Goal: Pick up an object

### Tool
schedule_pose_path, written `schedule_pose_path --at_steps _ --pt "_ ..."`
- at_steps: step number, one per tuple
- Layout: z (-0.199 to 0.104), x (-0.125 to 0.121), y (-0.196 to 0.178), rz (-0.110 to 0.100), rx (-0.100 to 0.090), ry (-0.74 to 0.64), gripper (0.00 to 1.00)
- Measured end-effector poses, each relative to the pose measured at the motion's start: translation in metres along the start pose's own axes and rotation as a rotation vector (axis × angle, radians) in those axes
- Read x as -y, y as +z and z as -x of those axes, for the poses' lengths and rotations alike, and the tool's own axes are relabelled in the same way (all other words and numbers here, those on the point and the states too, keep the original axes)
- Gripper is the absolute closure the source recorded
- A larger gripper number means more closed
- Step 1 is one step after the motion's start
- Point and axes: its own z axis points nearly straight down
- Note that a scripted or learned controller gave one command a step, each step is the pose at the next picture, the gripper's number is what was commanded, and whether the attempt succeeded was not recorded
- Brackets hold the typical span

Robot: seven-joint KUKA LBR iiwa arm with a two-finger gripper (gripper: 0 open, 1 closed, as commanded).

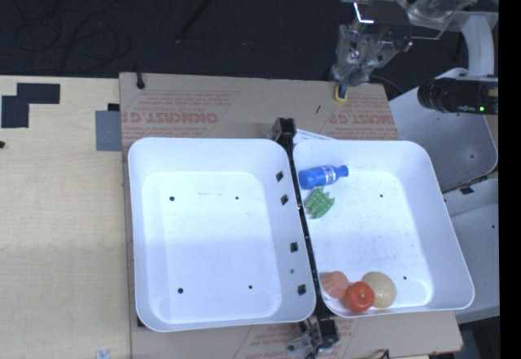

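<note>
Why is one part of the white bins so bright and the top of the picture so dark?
In the camera view, light glares off the left bin, washing out its floor; the right bin looks greyer; the background above the bench is unlit and nearly black; the gripper looks slightly blurred.

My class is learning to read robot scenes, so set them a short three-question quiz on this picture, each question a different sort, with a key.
1. True or false: the blue bottle lies in the left bin.
2. Multiple choice: the green item lies A) just below the blue bottle, B) in the right bin's far right corner, C) on the cardboard.
3. Fill in: the red ball sits between a pink item and a ____ ball.

Key
1. False; it lies in the right bin.
2. A
3. tan
</note>
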Motion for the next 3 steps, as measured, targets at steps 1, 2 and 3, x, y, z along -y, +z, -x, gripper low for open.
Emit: schedule_pose_path --at_steps 1,2,3 --pt "-0.031 0.090 0.101 -0.026 0.001 -0.010 1.00" --pt "0.064 0.044 0.028 -0.005 0.001 0.002 1.00" --pt "-0.019 0.078 0.107 -0.022 -0.001 -0.014 1.00"
